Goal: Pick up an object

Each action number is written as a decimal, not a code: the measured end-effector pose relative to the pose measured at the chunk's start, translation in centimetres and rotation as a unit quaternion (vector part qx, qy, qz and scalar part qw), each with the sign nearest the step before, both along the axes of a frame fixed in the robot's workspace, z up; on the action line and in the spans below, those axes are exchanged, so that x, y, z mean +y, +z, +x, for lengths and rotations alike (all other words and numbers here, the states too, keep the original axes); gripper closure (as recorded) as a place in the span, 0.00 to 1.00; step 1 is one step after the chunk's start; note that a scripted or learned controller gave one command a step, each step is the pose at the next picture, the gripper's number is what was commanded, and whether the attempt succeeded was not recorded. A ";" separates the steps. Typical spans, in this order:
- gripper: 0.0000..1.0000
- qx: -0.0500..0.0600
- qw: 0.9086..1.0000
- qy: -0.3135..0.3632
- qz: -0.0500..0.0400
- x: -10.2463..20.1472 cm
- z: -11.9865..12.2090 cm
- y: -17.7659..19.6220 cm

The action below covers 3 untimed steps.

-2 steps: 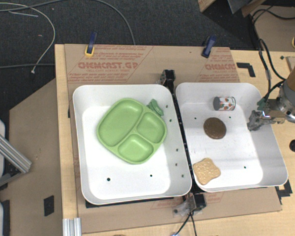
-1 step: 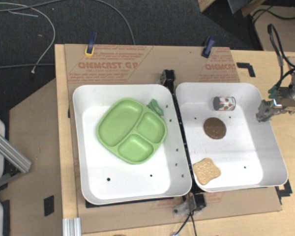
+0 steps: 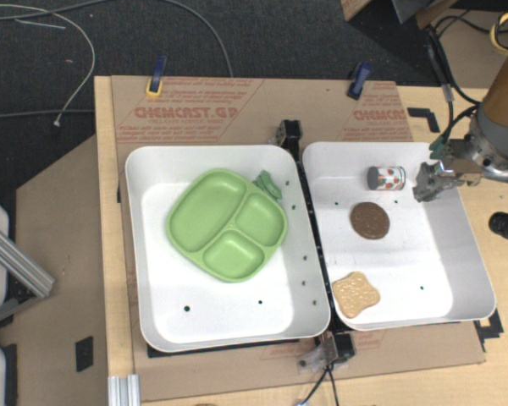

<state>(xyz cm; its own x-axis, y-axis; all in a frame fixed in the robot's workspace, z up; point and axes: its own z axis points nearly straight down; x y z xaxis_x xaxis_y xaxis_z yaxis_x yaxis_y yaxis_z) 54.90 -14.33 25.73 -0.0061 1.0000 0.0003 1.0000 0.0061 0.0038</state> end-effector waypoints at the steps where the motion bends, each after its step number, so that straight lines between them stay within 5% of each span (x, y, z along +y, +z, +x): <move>1: 1.00 0.003 1.000 -0.001 0.001 4.7 1.6 -1.5; 3: 1.00 0.001 1.000 0.001 0.001 15.6 4.9 -0.8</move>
